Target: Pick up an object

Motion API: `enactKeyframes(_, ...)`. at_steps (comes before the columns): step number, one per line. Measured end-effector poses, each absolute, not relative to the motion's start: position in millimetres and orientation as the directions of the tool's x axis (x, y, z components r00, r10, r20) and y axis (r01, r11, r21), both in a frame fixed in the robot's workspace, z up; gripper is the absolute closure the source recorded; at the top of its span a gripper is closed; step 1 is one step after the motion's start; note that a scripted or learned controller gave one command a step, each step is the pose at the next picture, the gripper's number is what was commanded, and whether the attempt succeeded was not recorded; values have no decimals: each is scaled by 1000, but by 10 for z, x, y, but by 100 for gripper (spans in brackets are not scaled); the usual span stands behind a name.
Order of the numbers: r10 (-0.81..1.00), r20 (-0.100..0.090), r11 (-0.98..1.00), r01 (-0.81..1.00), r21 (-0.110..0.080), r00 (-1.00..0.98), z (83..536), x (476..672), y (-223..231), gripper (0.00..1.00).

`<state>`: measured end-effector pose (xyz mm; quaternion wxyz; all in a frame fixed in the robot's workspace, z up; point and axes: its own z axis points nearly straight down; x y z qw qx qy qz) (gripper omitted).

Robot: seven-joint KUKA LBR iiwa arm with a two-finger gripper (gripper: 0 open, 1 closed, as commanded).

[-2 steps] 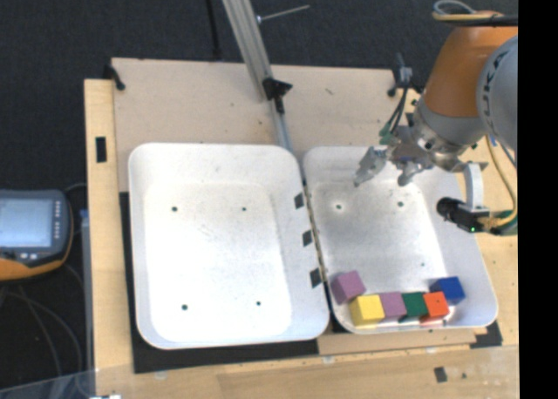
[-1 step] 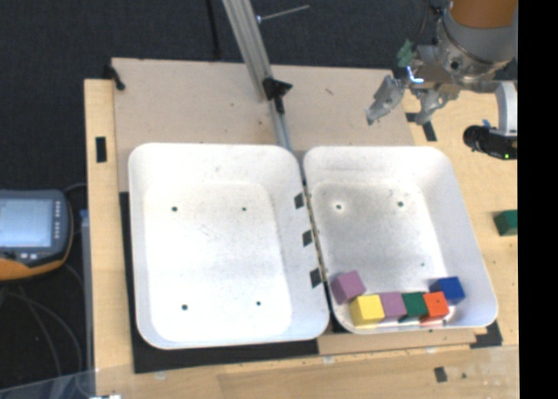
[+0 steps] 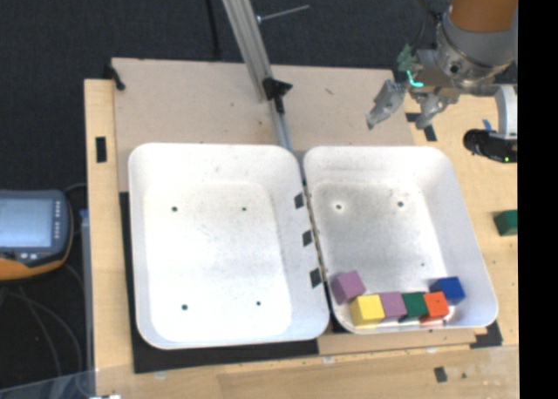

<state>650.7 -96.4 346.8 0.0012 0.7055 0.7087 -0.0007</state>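
Observation:
Several small blocks sit along the near edge of the right bin (image 3: 453, 206): a purple block (image 3: 348, 285), a yellow block (image 3: 367, 308), a second purple block (image 3: 393, 305), a green block (image 3: 413, 306), an orange block (image 3: 435, 305) and a blue block (image 3: 447, 288). My gripper (image 3: 406, 111) hangs high above the bench beyond the right bin's far edge, well away from the blocks. Its two fingers (image 3: 384, 106) stand spread apart with nothing between them.
The left bin (image 3: 144, 214) lies beside the right one. A slanted aluminium post (image 3: 248, 36) rises behind the bins. A grey handheld device (image 3: 30, 227) lies off the bench's left side, and a green object (image 3: 506, 222) sits right of the right bin.

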Motion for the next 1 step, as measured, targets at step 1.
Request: enactKeyframes(1, 1000, -5, 13, 1000, 3, -13, 3585, 6512, -971, 100)
